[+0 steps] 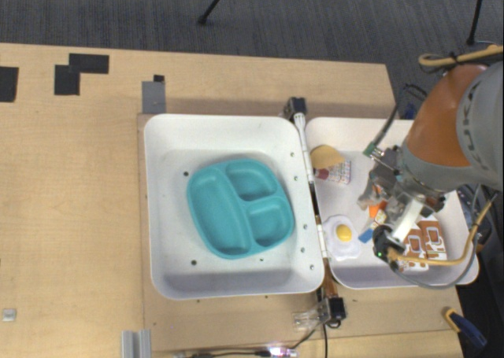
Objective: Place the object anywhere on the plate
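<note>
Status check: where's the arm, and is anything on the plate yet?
Gripper low in the right bin, among the items; grasp unconfirmed. Teal plate in the left bin, nothing on it. Fried-egg toy and packet lie nearby.

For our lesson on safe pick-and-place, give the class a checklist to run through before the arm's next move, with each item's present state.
1. Plate lies flat in left bin: ok.
2. Plate compartments free: ok.
3. Gripper over right bin: ok.
4. Object held in gripper: cannot tell.
5. Fried egg toy and bread toy reachable in right bin: ok.
6. Object on plate: not ok.
</note>
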Controlling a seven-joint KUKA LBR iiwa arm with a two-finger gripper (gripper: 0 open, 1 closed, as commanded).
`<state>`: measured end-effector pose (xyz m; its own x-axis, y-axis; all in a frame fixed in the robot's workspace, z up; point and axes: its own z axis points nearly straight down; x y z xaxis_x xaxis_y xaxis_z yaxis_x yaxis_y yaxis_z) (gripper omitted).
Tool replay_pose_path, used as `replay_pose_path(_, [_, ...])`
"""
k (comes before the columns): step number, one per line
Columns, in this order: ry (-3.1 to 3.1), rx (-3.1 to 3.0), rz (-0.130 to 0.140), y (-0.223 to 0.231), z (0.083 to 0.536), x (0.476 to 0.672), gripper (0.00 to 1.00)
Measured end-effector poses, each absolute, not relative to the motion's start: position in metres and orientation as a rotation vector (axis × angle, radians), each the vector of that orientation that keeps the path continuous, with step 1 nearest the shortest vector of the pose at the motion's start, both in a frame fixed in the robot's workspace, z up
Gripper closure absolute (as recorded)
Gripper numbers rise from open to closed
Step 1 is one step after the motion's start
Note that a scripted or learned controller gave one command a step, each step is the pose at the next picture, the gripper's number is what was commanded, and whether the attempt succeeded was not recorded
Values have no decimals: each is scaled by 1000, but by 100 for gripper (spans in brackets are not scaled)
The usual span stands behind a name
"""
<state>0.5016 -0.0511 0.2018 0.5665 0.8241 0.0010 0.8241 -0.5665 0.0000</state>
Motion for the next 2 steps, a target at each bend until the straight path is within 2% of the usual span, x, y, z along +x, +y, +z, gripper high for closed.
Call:
replay_pose_path(1, [-1241, -2892, -4, 19, 186, 511, 100])
replay_pose_path(2, [-1241, -2886, -2, 21, 185, 511, 0])
